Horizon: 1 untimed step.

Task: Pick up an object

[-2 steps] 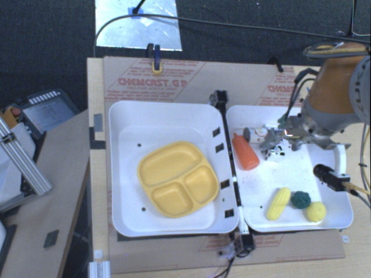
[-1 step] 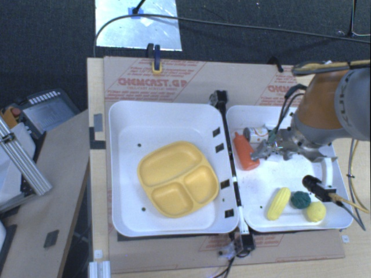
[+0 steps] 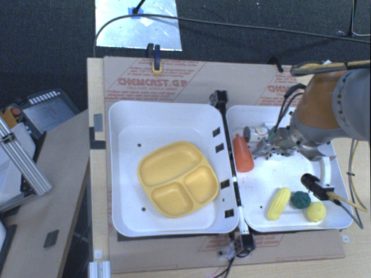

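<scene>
Lying along the near wall of the right bin [image 3: 262,185] are three small things: a yellow corn cob [image 3: 278,204], a green ball [image 3: 300,200] touching or just beside it, and a lemon [image 3: 316,211] at the end. They sit close together, which would likely make a clean grab of any one awkward. Across the divider, the left bin [image 3: 124,172] holds a yellow tray [image 3: 177,178] with three compartments, lying flat and askew; it looks too broad and shallow to be an easy pick.

Further back in the right bin an orange carrot [image 3: 242,153] lies against the divider wall, apart from the other three. The gripper [image 3: 262,146] is low over the bin floor just beside it, on the side away from the wall, so the carrot is probably the intended object. It is not lifted. Whether the tool is spread or pressed together I cannot tell. The arm [image 3: 336,106] reaches in over the far corner.

Beyond the bins, a yellow clamp [image 3: 156,59] pins the cardboard [image 3: 174,80] underlay.
</scene>
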Each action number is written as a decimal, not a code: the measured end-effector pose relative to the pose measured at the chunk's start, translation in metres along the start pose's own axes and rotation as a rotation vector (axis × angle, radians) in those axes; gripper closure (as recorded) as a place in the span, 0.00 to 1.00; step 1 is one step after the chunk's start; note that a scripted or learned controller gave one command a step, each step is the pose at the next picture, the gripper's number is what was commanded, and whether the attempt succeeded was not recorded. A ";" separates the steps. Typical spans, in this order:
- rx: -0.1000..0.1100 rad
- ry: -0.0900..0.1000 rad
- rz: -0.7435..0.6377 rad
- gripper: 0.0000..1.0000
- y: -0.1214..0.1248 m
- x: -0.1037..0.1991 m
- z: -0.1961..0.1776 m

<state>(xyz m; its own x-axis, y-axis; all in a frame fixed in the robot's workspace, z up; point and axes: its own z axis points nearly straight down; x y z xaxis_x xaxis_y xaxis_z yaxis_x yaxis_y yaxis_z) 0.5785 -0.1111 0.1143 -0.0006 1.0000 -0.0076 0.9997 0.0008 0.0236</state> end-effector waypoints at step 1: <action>-0.006 -0.005 0.001 1.00 0.002 -0.002 -0.011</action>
<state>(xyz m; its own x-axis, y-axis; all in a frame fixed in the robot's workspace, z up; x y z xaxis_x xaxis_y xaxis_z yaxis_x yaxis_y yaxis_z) 0.5799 -0.1134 0.1255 0.0006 0.9999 -0.0130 0.9996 -0.0003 0.0299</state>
